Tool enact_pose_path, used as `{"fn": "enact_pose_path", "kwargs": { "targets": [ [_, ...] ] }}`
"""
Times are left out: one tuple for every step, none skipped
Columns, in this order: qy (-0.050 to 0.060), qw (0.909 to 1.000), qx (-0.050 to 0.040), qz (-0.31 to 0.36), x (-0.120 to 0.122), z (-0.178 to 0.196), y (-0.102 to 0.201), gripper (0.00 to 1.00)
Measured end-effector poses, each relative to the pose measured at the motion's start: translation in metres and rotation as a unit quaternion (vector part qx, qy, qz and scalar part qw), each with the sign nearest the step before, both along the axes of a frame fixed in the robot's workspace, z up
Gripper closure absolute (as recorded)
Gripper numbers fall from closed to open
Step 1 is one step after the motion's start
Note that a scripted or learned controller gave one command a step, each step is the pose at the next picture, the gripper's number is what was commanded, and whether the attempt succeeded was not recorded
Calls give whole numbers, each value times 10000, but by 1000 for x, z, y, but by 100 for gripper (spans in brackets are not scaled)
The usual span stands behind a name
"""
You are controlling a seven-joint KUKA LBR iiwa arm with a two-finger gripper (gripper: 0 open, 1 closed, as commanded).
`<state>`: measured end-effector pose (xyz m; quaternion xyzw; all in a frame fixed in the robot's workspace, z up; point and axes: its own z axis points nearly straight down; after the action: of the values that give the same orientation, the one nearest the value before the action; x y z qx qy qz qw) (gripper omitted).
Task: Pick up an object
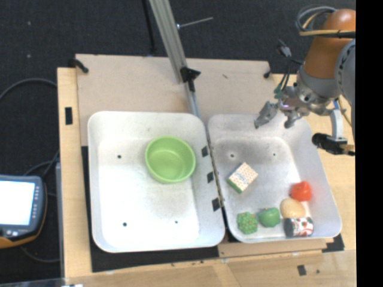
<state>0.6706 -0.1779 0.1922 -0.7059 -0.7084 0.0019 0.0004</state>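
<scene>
My gripper (277,117) hangs open over the far edge of the right bin (311,160), with nothing between its fingers. Below it, near the bin's middle left, lies a small patterned cube (242,177) with a green side. Along the bin's near side sit a bumpy green ball (247,222), a smooth green object (269,217), a cream egg-shaped object (292,207), a red object (301,191) and a small red-and-white can (298,226). All of these lie well in front of the gripper.
The left bin (114,220) holds a light green bowl (170,159). A slanted metal pole (173,43) rises behind the seam between the bins. A tablet (18,207) rests off the bench at the left.
</scene>
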Motion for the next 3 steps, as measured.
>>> {"fn": "enact_pose_path", "kwargs": {
  "targets": [
    [4, 10000, 2, 3, -4, -55, 8, 0],
    [-47, 10000, -11, 9, -2, -39, 7, 100],
    [-60, 10000, 0, 5, 4, 26, 5, 100]
  ]
}}
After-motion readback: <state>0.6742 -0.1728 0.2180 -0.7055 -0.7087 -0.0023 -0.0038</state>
